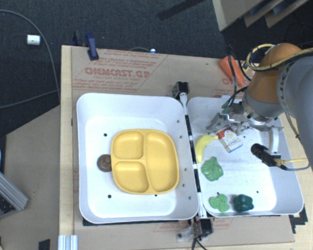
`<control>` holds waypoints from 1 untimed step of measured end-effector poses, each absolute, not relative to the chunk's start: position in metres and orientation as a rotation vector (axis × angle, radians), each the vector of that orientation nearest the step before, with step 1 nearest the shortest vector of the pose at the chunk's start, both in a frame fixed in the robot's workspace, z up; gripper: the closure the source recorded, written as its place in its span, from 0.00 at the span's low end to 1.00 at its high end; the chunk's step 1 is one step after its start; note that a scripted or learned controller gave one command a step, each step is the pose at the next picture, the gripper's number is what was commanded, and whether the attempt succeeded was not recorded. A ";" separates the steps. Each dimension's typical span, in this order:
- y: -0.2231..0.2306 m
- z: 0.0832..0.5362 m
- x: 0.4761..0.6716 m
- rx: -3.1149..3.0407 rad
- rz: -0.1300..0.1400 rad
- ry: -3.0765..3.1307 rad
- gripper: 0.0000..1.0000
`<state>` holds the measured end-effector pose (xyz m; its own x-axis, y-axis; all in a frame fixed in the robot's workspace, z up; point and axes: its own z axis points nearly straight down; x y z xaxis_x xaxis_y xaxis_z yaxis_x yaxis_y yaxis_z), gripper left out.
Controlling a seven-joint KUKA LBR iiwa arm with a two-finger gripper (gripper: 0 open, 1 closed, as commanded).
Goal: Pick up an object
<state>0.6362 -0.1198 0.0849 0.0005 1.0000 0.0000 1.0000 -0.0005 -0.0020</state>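
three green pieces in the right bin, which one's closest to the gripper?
The light green leafy piece, lying just right of the divider, below the gripper. The other two, a light green one and a dark green one, sit by the front edge.

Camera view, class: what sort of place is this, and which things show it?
Probably a robotics lab test bench, not a kitchen. A robot arm reaches over two white bins, a yellow divided plate lies beside toy foods, and cables trail across dark carpet.

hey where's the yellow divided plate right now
The yellow divided plate lies in the left bin, about central, with a small brown object touching its left edge.
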 end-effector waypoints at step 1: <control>-0.114 0.085 0.667 -2.221 -0.002 -2.225 0.00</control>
<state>0.6670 -0.1141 0.0851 -0.0017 1.0000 -0.0012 1.0000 0.0017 0.0026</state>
